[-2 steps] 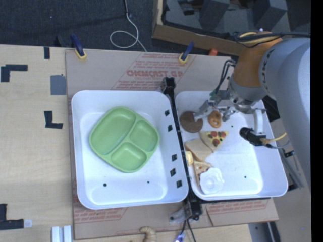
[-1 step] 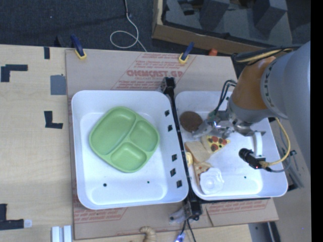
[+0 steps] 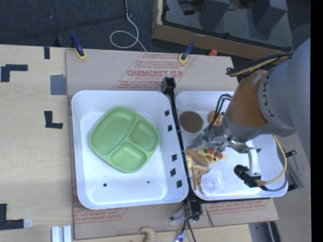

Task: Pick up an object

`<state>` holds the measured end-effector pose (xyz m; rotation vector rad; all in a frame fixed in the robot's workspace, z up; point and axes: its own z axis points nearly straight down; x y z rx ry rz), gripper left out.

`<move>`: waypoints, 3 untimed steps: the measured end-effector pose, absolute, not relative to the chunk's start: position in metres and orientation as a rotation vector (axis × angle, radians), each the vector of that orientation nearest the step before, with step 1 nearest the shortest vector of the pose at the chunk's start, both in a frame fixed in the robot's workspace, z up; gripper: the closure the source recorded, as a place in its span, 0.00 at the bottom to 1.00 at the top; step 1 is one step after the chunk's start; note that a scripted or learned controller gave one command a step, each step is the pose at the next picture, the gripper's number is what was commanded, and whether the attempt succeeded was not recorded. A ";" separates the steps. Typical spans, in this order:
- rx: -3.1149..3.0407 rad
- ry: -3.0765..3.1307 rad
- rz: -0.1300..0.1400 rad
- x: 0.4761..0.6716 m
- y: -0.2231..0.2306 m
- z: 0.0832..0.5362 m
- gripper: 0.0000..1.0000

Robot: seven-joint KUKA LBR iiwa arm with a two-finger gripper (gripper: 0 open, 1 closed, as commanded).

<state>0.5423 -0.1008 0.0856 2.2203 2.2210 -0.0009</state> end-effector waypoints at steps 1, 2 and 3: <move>2.220 2.222 0.000 0.544 -0.101 0.095 1.00; 2.220 2.222 0.000 0.544 -0.101 0.095 0.00; 2.209 2.224 0.004 0.661 -0.094 0.085 0.00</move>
